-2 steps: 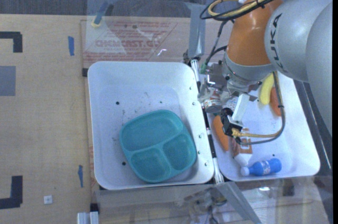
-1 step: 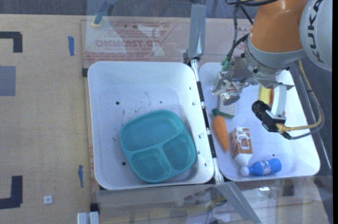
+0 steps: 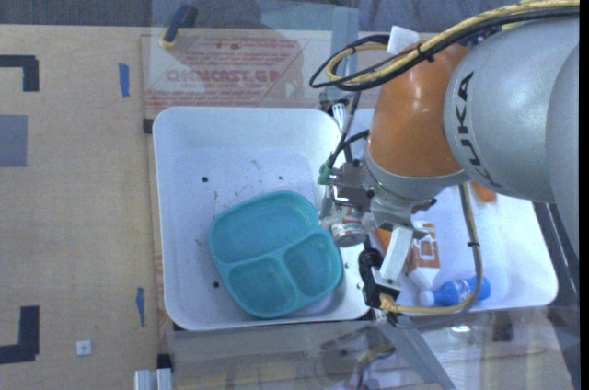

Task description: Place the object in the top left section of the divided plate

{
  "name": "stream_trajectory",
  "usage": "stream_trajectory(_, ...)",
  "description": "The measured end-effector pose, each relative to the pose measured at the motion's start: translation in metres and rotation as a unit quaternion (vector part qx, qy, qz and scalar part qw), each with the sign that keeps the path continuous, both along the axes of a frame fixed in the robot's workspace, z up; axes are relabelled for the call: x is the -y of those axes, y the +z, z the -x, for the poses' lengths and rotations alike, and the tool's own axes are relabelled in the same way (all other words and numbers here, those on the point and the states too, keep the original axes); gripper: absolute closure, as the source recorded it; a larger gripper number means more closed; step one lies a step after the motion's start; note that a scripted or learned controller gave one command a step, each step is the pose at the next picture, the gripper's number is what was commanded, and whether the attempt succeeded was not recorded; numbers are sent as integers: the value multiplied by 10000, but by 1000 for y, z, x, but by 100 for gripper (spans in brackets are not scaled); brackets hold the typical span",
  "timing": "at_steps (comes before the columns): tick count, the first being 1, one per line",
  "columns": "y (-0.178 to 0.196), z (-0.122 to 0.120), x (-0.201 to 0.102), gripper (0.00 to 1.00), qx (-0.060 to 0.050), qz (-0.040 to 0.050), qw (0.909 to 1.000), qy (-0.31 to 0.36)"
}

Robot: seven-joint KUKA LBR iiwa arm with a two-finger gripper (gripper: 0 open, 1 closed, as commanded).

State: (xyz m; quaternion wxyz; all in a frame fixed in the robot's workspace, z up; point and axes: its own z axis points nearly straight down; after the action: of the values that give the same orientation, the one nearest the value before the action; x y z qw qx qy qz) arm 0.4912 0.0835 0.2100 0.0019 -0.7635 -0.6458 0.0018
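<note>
Teal and divided into three sections, the plate (image 3: 274, 254) lies in the left white bin (image 3: 184, 149), toward that bin's lower right corner. From the camera view above the surface we see all three sections bare, so we judge the placing is not yet done. The grey arm (image 3: 515, 103), with its orange band (image 3: 414, 121), reaches in from the right and hangs over the wall between the two bins. Its claw (image 3: 345, 218) sits just beside the plate's right rim. The wrist hides the tips, so we cannot tell whether the claw is wide, narrow or holding anything.

In the right bin (image 3: 515, 278) we see a white and orange item (image 3: 419, 255) and a small blue bottle (image 3: 456, 292), partly under the arm. Which one is the task's object we cannot say.

The plate's top left section lies away from the claw, with open bin floor above and left of it. Cables trail close beside the plate's right rim and the shared bin wall.
</note>
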Motion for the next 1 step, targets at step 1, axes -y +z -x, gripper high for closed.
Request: stream_trajectory(1,0,0,2,0,7,2,10000,-18)
